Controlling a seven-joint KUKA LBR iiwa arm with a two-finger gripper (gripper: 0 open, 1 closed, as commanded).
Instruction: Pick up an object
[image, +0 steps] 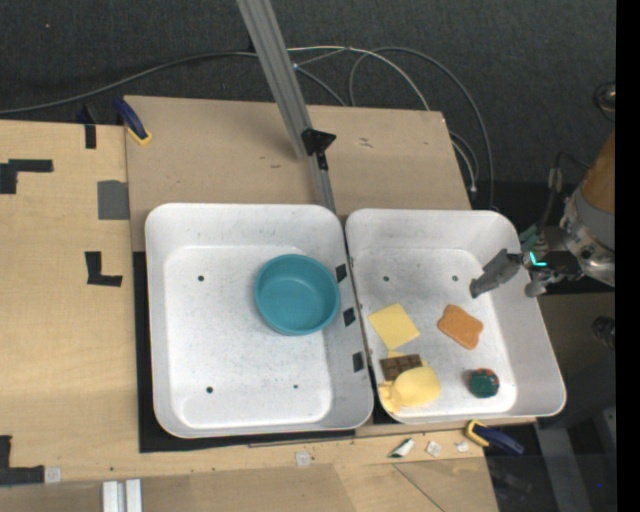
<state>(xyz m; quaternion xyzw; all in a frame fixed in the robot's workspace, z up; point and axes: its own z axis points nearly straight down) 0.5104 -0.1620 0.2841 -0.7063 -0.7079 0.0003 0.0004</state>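
Note:
The right bin (430, 228) holds several small objects: a flat yellow square (394, 326), an orange slab (460, 326), a dark brown block (400, 365), a pale yellow lump (413, 388) and a small green and red ball (484, 382). A teal bowl (295, 293) sits in the left bin (190, 240). My gripper (503, 288) hovers over the right bin's right side, just above and to the right of the orange slab. Its fingers stand open with nothing between them.
A grey pole (285, 85) slants down from the top to the gap between the bins. Cables run across the dark floor behind. Yellow and blue clamps (134, 120) (492, 436) grip the board's corners.

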